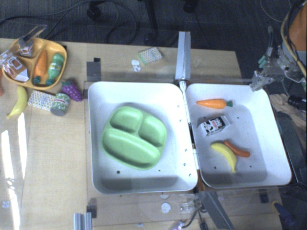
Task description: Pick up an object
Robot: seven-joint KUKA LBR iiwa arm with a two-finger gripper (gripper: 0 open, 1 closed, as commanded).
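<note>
Inside, right bin holds one carrot, carton, banana, sausage.

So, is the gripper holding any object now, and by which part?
Nothing is held. The gripper is above the right bin's far corner, apart from the carrot, milk carton and banana lying inside.

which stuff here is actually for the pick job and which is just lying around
For the job: carrot, small carton, banana, orange sausage, gripper.

Lying about: green divided plate, yellow bowl of toys, toy grapes, can.
</note>
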